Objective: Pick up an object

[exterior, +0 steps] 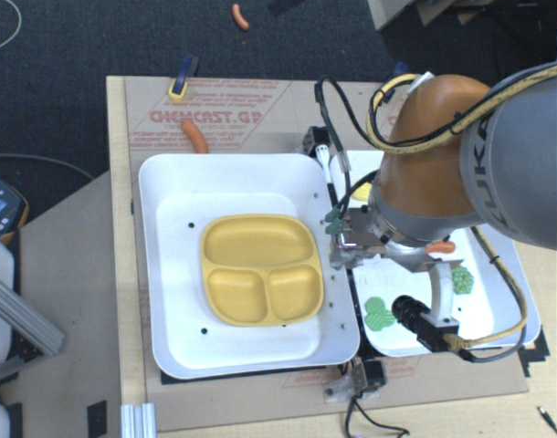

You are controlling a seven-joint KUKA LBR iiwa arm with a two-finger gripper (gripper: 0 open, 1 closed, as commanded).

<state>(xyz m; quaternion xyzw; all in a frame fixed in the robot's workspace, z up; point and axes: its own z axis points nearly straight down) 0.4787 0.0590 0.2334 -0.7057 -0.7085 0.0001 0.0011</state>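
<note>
Right now I'm watching the arm (461,153) hanging over the right bin (498,313), hiding its gripper; I cannot tell the fingers' state. A yellow divided tray (260,269) is lying in the left bin (169,245).

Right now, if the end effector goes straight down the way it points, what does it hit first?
Probably the right bin's floor, near its left wall. The end effector sits under the arm's wrist over that edge; the green toy lies a little nearer the camera. Depth is unclear from this slant.
</note>
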